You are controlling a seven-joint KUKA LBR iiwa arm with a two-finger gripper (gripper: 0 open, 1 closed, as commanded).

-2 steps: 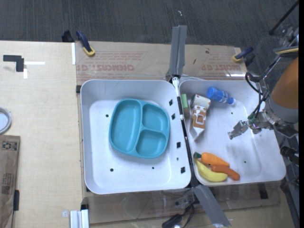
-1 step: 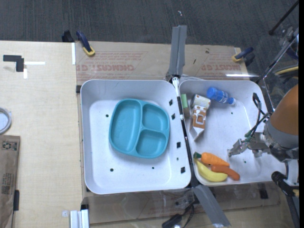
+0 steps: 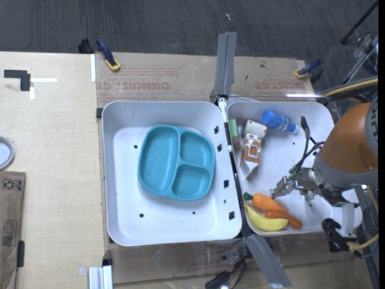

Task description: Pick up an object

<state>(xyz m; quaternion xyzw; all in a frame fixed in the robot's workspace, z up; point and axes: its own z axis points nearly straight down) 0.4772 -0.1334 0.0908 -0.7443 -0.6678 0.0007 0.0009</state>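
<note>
The gripper [image 3: 287, 187] hangs low in the right bin [image 3: 313, 110], its fingers spread with nothing between them, just above the carrot [image 3: 264, 202] and the banana [image 3: 264, 221] that lie together at that bin's near left corner. A small carton [image 3: 252, 149] rests by the bin's left wall and a blue bottle [image 3: 277, 121] near its far edge. The left bin [image 3: 120, 179] carries a teal divided plate [image 3: 177, 162] at its middle.

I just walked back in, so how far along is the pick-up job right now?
Nothing looks picked yet. The gripper is low in the right bin, just above the carrot and banana, which lie on the bin floor. Grasping and lifting remain. The divided blue plate sits in the left bin.
</note>
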